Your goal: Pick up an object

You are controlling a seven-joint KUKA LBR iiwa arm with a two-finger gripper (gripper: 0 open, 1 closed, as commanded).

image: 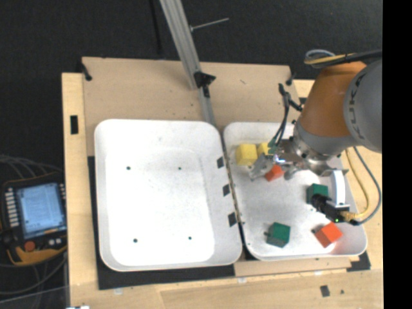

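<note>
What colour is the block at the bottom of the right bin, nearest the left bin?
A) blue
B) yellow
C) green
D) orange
C: the block near the right bin's bottom edge, closest to the left bin, is green.

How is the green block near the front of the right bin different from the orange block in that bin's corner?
The dark green block lies towards the middle of the right white bin's front edge; the orange block sits nearer its front right corner. The green block looks slightly larger than the orange one. The orange block lies closer to the arm's cables. Both are small, loose and apart from the gripper.
</note>
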